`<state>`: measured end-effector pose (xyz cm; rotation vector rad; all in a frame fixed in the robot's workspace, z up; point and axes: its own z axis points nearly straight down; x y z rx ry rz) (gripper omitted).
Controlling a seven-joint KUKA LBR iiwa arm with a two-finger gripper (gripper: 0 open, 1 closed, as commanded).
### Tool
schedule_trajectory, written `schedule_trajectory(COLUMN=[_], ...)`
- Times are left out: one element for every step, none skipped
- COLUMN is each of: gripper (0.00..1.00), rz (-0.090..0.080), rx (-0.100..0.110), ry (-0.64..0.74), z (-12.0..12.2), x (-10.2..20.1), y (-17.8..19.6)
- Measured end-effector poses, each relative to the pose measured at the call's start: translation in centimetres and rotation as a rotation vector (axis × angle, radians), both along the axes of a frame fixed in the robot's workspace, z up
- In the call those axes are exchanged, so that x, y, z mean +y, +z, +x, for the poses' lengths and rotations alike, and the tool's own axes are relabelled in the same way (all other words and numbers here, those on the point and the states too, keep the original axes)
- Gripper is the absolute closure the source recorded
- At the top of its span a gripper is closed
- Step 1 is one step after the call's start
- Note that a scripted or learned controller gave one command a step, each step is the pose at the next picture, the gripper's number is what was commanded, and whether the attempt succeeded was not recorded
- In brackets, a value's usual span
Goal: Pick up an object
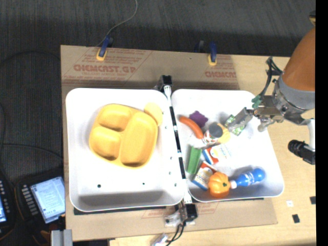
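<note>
The right bin (266, 152) holds several small objects: a purple piece (199, 119), an orange carrot-like piece (190, 126), a round grey and yellow toy (215, 132), a green cylinder (193, 159), an orange pumpkin (219, 184) and a blue bottle (249, 177). My gripper (237, 121) reaches in from the right over the bin's upper right part. Its tip is just right of the grey and yellow toy. I see nothing held in it. The grey wrist (279, 106) hangs over the bin's right rim.
The left bin (82, 183) holds a large yellow lumpy shape (123, 135) and a pale yellow disc (152, 111). A black divider (177, 137) runs between the bins. Clamps (212, 55) sit on the cardboard at the back. A tablet (46, 196) lies at the lower left.
</note>
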<state>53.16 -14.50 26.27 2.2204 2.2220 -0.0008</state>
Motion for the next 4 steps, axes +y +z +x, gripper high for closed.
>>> schedule_trajectory(gripper=[0.00, 0.00, 1.00, 1.00], rz=[-0.001, -0.004, -0.003, 0.001], rx=[-0.009, -0.010, -0.010, 0.000], ry=[0.001, 0.000, -0.001, 0.001], z=[2.0, 5.9, 5.9, -0.8], x=[0.5, 4.4, 4.4, 11.5], y=[-17.4, -17.4, -16.3, -7.8])
